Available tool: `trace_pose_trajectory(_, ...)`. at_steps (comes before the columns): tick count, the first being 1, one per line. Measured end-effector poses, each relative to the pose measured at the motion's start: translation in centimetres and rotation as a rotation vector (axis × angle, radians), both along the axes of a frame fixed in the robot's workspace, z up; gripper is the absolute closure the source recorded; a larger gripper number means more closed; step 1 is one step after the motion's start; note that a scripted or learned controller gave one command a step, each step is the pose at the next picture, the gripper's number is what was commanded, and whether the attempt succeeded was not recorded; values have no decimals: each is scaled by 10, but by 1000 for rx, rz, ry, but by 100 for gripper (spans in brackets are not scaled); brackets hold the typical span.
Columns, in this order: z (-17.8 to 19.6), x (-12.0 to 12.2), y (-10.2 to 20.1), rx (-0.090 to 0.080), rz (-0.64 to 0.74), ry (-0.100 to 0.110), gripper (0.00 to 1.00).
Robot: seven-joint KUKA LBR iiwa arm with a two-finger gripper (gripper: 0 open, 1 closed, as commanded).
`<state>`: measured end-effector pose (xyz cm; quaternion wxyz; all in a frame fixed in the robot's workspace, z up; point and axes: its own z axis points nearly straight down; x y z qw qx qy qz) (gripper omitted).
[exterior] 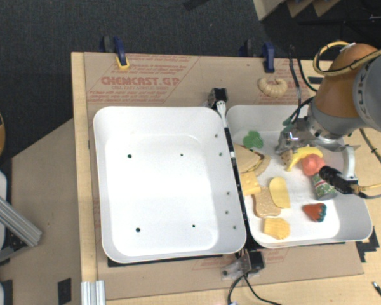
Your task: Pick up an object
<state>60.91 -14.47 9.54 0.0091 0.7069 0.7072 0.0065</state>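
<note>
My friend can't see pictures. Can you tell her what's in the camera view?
A grey and orange robot arm reaches from the right into the right white bin, its tool low by a yellow banana. That bin holds toy food: green broccoli, a strawberry, bread, cheese. The left bin sits alongside.

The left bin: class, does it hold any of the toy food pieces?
No: the left bin shows bare white floor; the toy food lies in the right bin.
</note>
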Motion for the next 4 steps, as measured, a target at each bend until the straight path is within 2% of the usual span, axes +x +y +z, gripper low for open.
trace_pose_trajectory(1,0,-1,-13,1,2,-4,100)
trace_pose_trajectory(2,95,-2,70,4,6,15,100)
trace_pose_trajectory(3,127,-4,163,4,5,17,100)
trace_pose_trajectory(4,148,-61,191,6,3,27,100)
